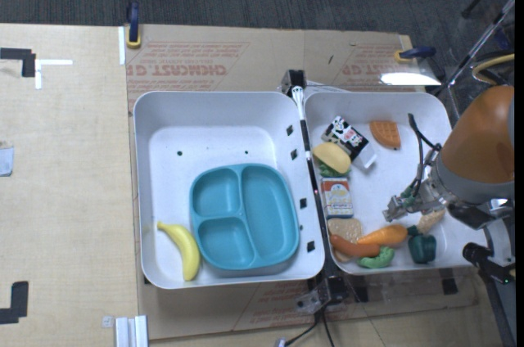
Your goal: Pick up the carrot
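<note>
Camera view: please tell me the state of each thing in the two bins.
carrot: lying flat in the right bin, not gripped.
gripper: low, just above the carrot.
banana: lying in the left bin beside the tray.
blue tray: flat, right way up, compartments bare.
burger: lying in the right bin.

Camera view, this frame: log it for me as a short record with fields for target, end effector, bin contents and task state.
target: orange toy carrot, lying near the front of the right white bin
end effector: low over the right bin, just above the carrot
neighbours: green toy vegetable, dark green pepper, bread slice
left white bin: teal divided plate, yellow banana
task state: carrot not lifted
</note>
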### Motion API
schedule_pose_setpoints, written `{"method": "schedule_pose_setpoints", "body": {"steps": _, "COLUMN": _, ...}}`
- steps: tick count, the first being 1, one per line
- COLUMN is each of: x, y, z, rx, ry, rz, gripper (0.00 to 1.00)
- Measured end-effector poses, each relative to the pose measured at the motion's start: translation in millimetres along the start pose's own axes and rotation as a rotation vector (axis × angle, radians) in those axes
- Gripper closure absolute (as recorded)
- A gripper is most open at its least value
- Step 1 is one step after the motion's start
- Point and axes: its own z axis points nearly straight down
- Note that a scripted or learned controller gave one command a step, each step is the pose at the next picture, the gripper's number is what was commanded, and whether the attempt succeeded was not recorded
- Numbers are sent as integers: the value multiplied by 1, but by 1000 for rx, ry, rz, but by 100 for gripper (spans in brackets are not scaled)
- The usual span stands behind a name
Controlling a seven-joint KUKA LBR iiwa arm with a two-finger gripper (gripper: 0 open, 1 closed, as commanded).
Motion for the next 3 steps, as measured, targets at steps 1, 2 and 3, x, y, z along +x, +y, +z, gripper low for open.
{"method": "schedule_pose_setpoints", "body": {"steps": 1, "x": 0, "y": 0, "z": 0, "rx": 0, "ry": 0, "rz": -1, "gripper": 0}}
{"method": "schedule_pose_setpoints", "body": {"steps": 2, "x": -4, "y": -4, "z": 17, "rx": 4, "ry": 4, "rz": -288, "gripper": 0}}
{"method": "schedule_pose_setpoints", "body": {"steps": 3, "x": -5, "y": -1, "z": 8, "rx": -1, "ry": 1, "rz": -282, "gripper": 100}}
